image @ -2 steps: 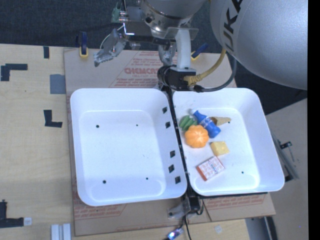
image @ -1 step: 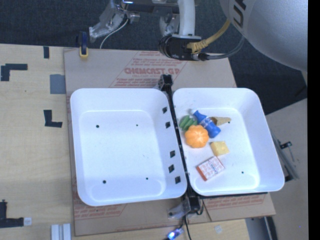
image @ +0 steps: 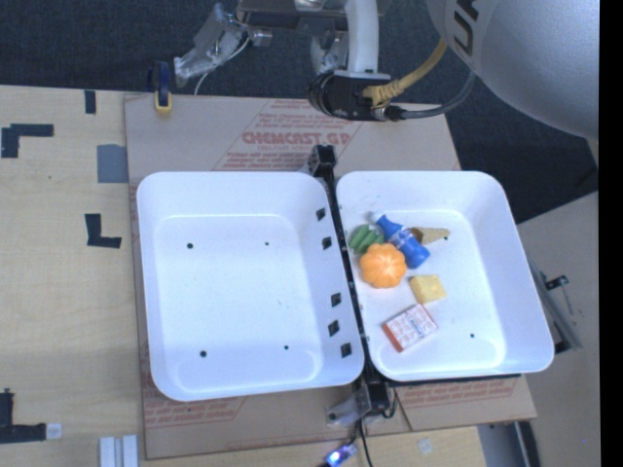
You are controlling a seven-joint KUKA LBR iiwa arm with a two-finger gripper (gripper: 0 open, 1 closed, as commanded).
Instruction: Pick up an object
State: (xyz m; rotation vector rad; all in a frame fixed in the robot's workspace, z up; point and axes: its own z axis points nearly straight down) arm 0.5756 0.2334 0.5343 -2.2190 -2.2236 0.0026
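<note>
**Arm high, objects in right bin**

Grey arm's gripper (image: 209, 47) sits at far edge, partly cropped; its state cannot be told. Right white bin (image: 487, 261) holds round orange fruit (image: 383, 266), blue bottle (image: 403, 241), yellow block (image: 426, 288), small red-white box (image: 410, 327); green item half hidden.

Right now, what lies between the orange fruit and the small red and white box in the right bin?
In the camera view, a yellow block lies between the orange fruit and the red and white box, slightly to the right.

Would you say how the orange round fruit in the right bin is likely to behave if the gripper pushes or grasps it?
The orange fruit looks round, so it would probably roll when nudged. Its smooth curve may slip from the fingers. The blue object and green object touch it, so they would likely shift too.
</note>
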